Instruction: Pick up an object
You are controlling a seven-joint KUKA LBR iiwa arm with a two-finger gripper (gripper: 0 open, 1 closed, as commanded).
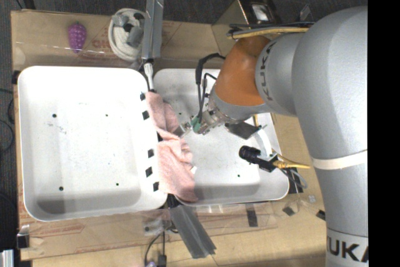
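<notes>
Just beside pink cloth (175,162), pincer (199,126) (grip unclear), cloth over rim of right bin (220,164)

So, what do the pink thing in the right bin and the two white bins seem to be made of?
The pink cloth looks like soft matte fabric, perhaps towelling: it lies in loose folds. The left bin and right bin look like smooth hard plastic, judging by their rounded moulded corners and faint sheen.

Down in the right-hand shallow white plastic bin (219,167): gripper (197,126) just beside a crumpled pink cloth (172,156) (heaped along that bin's left wall). Alongside, a second shallow white bin (81,134). Beyond, on the brown desk (44,40), a small purple knobbly object (77,36).
</notes>
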